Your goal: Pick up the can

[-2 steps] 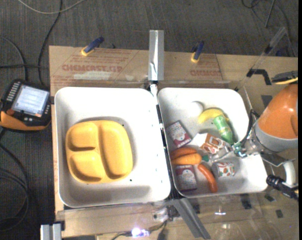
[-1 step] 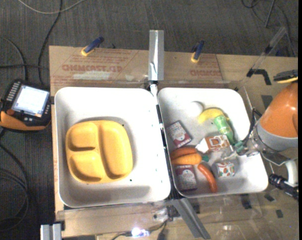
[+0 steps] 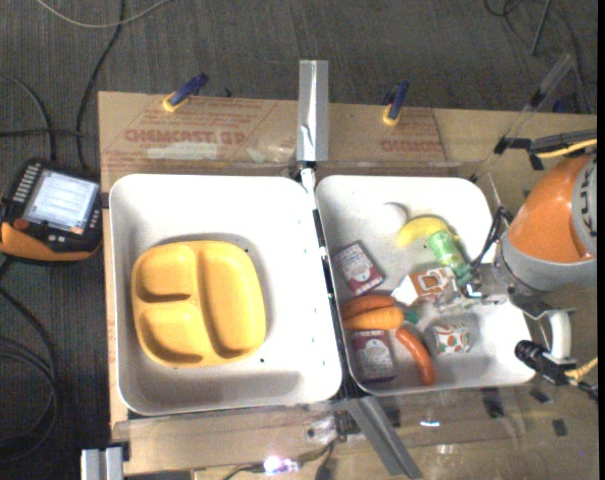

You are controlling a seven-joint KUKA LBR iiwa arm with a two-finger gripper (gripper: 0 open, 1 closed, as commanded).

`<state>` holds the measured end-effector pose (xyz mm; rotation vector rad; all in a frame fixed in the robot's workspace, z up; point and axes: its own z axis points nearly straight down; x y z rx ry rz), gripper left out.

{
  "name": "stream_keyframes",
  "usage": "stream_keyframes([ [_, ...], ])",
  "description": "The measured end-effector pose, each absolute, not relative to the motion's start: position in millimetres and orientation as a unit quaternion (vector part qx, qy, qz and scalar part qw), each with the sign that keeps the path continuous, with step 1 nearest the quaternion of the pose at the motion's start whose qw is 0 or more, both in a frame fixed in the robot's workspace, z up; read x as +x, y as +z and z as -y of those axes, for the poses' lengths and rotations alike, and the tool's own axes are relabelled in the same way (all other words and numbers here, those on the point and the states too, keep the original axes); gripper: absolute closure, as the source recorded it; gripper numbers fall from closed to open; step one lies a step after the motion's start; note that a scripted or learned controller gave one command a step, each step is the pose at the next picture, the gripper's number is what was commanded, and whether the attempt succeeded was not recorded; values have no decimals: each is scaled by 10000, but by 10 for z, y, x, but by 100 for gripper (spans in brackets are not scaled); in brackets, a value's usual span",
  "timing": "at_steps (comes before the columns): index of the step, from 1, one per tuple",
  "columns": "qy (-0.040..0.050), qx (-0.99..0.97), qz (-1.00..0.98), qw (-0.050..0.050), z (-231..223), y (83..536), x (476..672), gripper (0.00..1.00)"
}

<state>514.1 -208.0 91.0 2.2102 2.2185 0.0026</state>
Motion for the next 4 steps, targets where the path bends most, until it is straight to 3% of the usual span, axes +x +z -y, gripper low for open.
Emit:
stream_keyframes([
  [1,31,7038,-7104,49,2033,901,5165,0],
  [2,-11,6876,-7261,-22,1864,1472,4874,0],
  [3,-16,6875,-7261,-43,1859,1532,4885,100],
  [4,-16,6876,-7260,-44,1860,1531,4884,0],
])
